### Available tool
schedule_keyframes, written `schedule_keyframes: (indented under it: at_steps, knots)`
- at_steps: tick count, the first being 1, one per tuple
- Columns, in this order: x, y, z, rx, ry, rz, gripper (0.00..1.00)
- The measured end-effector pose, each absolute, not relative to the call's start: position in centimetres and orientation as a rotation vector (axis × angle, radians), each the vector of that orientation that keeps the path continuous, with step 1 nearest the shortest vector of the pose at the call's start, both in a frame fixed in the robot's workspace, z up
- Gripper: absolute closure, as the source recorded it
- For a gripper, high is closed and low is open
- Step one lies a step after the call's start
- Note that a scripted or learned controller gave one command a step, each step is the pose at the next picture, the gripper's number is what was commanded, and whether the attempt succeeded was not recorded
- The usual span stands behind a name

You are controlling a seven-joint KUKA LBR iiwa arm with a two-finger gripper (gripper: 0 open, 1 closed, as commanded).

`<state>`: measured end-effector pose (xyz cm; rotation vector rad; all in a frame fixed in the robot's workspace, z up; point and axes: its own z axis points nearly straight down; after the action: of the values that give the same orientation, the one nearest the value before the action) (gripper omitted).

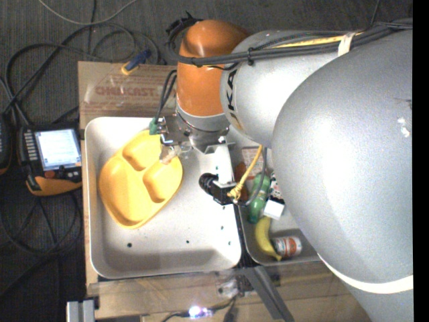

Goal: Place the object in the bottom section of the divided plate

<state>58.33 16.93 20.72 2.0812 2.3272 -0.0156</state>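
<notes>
A yellow divided plate (137, 183) lies tilted in the left white bin (167, 247), towards its upper left. It has two small sections near its upper right side and one large section at the lower left. My gripper (167, 151) hangs from the orange-banded wrist directly over the plate's upper right rim, above the small sections. The wrist hides much of the gripper. I cannot make out any object between the gripper and the plate.
The right bin (249, 253) is mostly covered by the grey arm. At its lower left lie a banana (265, 239), a red and white can (289, 247) and a green object (258, 203). A handheld screen (57, 149) sits left of the bench.
</notes>
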Motion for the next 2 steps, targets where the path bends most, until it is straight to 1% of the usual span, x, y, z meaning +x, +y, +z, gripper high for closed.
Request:
schedule_keyframes:
  at_steps: [1,2]
  knots:
    - [59.35,21.30,28.83,2.355,2.078,-0.020,1.00]
    - [59.45,21.35,29.17,2.354,2.077,-0.009,0.00]
